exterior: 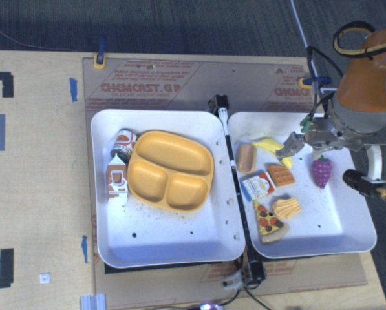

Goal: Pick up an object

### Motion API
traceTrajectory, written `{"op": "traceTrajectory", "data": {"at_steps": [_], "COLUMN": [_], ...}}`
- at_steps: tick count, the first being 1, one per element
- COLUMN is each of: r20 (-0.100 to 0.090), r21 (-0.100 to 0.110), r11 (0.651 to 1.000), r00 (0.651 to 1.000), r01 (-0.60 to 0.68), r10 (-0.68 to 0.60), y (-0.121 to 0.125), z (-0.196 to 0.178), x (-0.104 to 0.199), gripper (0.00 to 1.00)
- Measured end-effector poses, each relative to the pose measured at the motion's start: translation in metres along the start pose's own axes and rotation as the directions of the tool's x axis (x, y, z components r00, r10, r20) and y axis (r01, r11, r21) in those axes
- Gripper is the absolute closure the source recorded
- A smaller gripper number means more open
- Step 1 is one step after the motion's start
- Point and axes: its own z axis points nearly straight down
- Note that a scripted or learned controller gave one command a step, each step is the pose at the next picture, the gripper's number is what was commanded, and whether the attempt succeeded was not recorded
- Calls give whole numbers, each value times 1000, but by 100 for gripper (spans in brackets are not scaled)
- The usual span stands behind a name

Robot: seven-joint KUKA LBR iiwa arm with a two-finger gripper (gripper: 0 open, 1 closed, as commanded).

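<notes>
- The grey two-finger gripper (300,142) hangs spread and holding nothing near the right white bin's (348,237) far edge.
- Closing there may nudge the yellow plastic banana (268,145) away.

yellow tray (169,170), purple grapes (321,171), white bins (108,237), yellow banana (267,145)
</notes>
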Motion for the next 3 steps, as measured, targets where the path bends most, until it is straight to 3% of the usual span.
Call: {"op": "traceTrajectory", "data": {"at_steps": [1, 2, 3], "r20": [2, 2, 2], "r21": [-12, -12, -12], "r11": [1000, 1000, 1000], "r00": [1000, 1000, 1000], "r01": [-1, -1, -1], "r10": [1, 1, 1], "y": [24, 24, 24], "z": [94, 84, 84], "x": [-36, -36, -36], "gripper": [0, 100, 0]}}
